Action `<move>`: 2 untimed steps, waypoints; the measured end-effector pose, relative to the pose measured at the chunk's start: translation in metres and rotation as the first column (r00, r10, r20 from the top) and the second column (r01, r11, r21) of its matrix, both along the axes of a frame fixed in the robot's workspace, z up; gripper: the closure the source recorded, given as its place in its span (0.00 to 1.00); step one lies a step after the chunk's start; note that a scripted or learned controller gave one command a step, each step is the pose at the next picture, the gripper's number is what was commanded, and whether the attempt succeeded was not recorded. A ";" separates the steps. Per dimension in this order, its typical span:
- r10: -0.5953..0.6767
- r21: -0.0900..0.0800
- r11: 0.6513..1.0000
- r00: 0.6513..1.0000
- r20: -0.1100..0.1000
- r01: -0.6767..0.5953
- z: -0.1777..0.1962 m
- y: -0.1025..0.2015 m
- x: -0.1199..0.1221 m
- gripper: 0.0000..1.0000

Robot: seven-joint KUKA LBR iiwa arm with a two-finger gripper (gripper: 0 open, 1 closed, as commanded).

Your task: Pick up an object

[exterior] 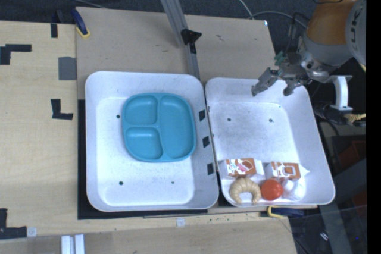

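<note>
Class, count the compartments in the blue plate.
3: the blue plate in the left bin has two compartments at its top, side by side, and one at its bottom left.

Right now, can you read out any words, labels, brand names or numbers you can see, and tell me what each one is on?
Nothing can be read.
Two red-and-white packets in the right bin: printing too small and blurred to read.
Blue divided plate in the left bin: no text.
</note>
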State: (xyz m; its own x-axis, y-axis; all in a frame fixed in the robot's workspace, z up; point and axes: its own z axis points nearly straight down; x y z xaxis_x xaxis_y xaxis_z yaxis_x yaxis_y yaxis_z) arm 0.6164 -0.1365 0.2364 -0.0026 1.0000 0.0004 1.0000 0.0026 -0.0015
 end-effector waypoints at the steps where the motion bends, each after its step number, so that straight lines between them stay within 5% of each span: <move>1: 0.000 0.000 1.000 1.000 0.000 0.000 0.000 0.000 0.000 0.00; 2: -0.001 -0.001 1.000 1.000 -0.005 0.001 -0.054 -0.009 0.002 0.00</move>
State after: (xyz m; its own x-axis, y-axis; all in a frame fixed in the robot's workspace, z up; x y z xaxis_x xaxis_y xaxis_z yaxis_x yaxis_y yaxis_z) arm 0.6186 -0.1457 0.1823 -0.0015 1.0000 -0.0009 1.0000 0.0015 -0.0064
